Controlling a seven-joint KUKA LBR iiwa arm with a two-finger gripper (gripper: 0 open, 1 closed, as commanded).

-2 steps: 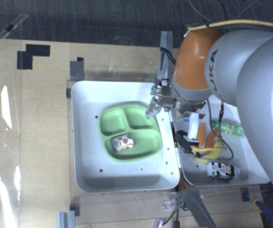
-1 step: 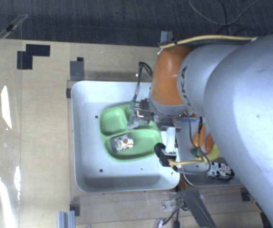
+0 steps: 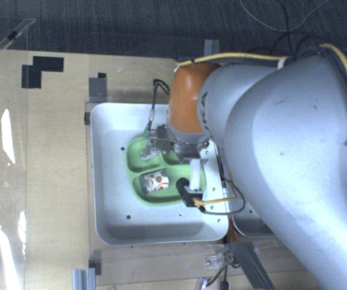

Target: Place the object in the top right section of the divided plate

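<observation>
Wooden bench, left white bin (image 3: 107,180): green divided plate (image 3: 134,162) with the arm low over it.
A small orange-and-white object (image 3: 155,182) lies in the plate's near compartment, apart from the gripper (image 3: 152,142); finger state indiscernible. Placement in the top right section appears outstanding.

One fixed camera hangs above the bench (image 3: 40,162) and looks down at a slant — the dark floor runs along the top of its picture. It sits near enough that the arm (image 3: 294,162), entering from the right, covers much of the right-hand side — the left white bin (image 3: 110,180) lies near centre.
</observation>
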